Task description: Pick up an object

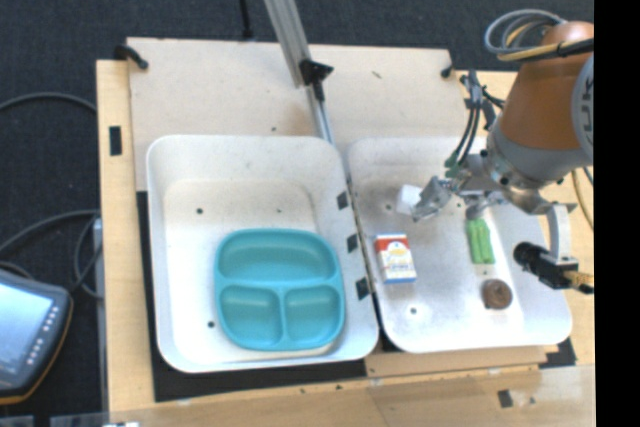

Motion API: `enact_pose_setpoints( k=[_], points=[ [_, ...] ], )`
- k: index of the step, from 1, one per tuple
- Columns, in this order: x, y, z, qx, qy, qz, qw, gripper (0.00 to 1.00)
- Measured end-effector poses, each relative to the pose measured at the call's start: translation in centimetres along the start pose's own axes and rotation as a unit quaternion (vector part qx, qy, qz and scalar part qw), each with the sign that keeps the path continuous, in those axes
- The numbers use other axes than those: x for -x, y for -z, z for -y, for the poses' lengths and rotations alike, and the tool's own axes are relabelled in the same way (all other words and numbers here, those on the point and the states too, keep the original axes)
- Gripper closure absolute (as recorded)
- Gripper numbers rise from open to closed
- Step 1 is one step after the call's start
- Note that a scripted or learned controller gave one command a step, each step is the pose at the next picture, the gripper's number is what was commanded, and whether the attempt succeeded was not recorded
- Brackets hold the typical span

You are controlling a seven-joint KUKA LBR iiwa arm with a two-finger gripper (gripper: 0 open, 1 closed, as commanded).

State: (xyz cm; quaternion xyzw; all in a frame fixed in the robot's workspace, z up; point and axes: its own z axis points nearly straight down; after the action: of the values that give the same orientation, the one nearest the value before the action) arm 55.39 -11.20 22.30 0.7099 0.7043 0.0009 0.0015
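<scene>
Three candidates in right bin (440, 330): small box (396, 258), green object (481, 242), brown disc (496, 293). Claw (428, 200) hovers center-right, jaw state unclear; approach step, next descend onto one.

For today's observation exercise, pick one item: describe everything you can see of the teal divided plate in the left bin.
The teal divided plate is a rounded rectangle that looks like smooth plastic, moulded into three compartments: one wide one along the far side and two smaller ones along the near side. It lies flat and right way up on the floor of the left white bin, in its near right part, close to the wall shared with the right bin. Nothing lies in it, and the pincer is away over the other bin.
</scene>
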Motion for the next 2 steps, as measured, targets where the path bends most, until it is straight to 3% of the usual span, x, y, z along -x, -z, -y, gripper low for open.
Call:
enact_pose_setpoints(
  k=[1, 2],
  points=[
    [0.1, 1.1, -0.1, 0.002, -0.001, 0.001, 1.0000, 1.00],
    [0.3, 2.1, -0.2, 0.004, -0.001, 0.001, 1.0000, 1.00]
  ],
)
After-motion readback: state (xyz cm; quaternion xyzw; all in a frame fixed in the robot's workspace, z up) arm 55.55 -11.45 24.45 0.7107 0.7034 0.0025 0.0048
